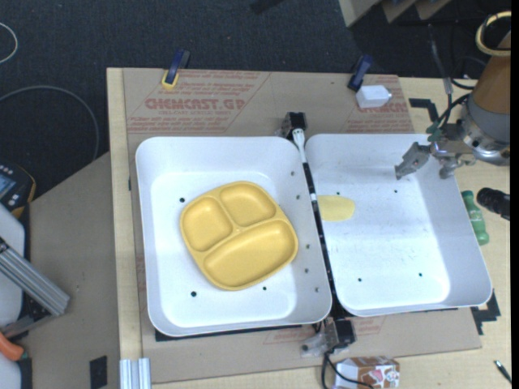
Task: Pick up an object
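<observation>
- The table carries two shallow white bins set side by side, their inner edges touching down the middle
- In the left bin lies a yellow divided plate, three compartments showing, turned a bit askew and sitting roughly in the middle of the bin floor
- In the right bin there is one small yellow object, flat and pale, lying near the bin's left wall, just beside the seam between the two bins
- The arm comes in from the right, and its pincer hangs over the far right part of the right bin, well apart from the small yellow object
- The pincer's fingers stand spread, one pointing left toward the bin's back edge, with nothing between them
- A green marker-like thing lies along the right bin's outer right rim
- At the far edge of the table two blue clamps grip the board, and a small white block sits next to the right-hand one
- A black clip sits at the top of the seam between the bins, another at the bottom
</observation>
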Controlling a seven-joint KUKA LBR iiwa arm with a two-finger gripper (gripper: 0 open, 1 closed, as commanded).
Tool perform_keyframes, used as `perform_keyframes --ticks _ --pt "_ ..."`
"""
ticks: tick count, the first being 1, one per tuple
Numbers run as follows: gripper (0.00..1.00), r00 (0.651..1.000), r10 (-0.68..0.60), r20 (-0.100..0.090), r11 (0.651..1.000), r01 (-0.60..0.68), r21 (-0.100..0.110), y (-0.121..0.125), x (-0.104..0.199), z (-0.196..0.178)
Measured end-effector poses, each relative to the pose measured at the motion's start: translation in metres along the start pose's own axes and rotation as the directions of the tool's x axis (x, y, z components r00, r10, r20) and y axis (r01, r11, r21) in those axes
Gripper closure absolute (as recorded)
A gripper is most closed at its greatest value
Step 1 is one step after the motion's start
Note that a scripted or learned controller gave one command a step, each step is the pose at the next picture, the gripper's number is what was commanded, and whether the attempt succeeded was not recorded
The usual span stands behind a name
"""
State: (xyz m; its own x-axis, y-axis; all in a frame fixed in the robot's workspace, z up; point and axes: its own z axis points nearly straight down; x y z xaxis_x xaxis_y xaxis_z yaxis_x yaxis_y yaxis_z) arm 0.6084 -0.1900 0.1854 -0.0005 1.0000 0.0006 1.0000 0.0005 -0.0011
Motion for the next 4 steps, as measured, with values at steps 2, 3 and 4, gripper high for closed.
perform_keyframes --ticks 2,3,4 --pt "0.00 1.000 -0.005 0.003 1.000 0.005 -0.023 -0.082 0.094 -0.219" --pt "0.00 1.000 -0.004 0.001 1.000 0.004 -0.022 -0.130 0.127 -0.359" --pt "1.00 1.000 -0.002 0.003 1.000 0.002 -0.007 -0.129 0.126 -0.361"
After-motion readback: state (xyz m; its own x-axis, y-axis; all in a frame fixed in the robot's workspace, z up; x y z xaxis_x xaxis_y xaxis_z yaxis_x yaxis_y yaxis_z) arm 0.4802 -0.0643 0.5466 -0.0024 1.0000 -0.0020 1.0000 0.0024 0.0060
